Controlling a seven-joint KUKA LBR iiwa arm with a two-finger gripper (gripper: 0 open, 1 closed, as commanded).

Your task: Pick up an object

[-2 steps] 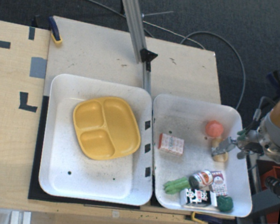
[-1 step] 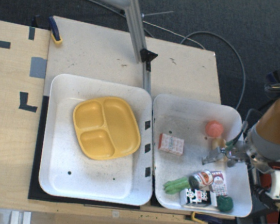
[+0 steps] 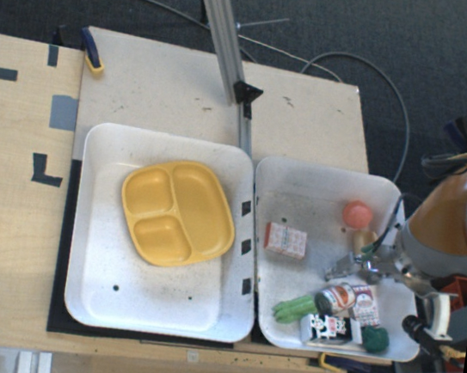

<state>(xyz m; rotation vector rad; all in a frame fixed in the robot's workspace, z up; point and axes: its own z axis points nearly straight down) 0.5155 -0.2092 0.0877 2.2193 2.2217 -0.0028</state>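
**A:** Where are you hanging right now?

**B:** I am hovering my gripper (image 3: 352,264) over the right bin (image 3: 321,181), and nothing is sitting in its grasp. Whether it is spread or closed, I cannot tell from this angle.

**A:** What is lying closest to it?

**B:** A can (image 3: 338,298) is lying just below my gripper in the view, apart from it. A red-and-white packet (image 3: 365,303) is pressing against the can, also just below my gripper. An orange ball (image 3: 356,214) is resting a little above my gripper, not touching it.

**A:** Are you reading any labels?

**B:** I am seeing print but not making out a word. A small box (image 3: 285,240), to my gripper's left in the view and apart from it, is showing red and white panels. A black-and-white carton (image 3: 327,327), farther below my gripper than the can, is carrying a blotchy pattern. All the lettering is too small to read.

**A:** Anything else in that bin?

**B:** A green piece (image 3: 293,308) is lying below and left of my gripper, and a dark green lump (image 3: 375,339) is sitting below and right of it.

**A:** And farther out?

**B:** The left bin (image 3: 96,204) is lying well apart from my gripper, to its left in the view. It is holding a yellow plate (image 3: 177,214) with three compartments.
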